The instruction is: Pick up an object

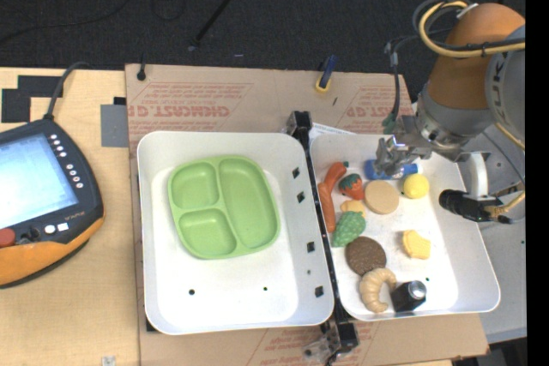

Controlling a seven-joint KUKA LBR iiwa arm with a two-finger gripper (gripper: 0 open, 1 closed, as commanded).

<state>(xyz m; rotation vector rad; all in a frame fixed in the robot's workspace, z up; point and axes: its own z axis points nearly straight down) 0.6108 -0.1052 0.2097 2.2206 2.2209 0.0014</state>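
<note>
Overhead view of the worktop [86,86] carrying two shallow white bins side by side. The left bin [219,304] holds a green divided tray [223,206] with three compartments, set slightly askew. The right bin [467,270] holds a cluster of toy food items: an orange sausage [328,193] lying along the left wall, a strawberry [350,183] just beside it, a green ridged piece [348,228], a round tan cookie [382,198], a yellow lemon [415,186], a yellow wedge [417,245], a dark brown patty [366,255], a croissant [376,288] and a small black-and-silver object [408,295] near the front wall. The arm [467,77] enters from the right; its gripper [390,160] is lowered over the far part of the right bin, above a blue object [383,171] beside the cookie. Whether the gripper is open or closed cannot be told, and no item is seen held. A control pendant [39,193] lies at the left.
</note>
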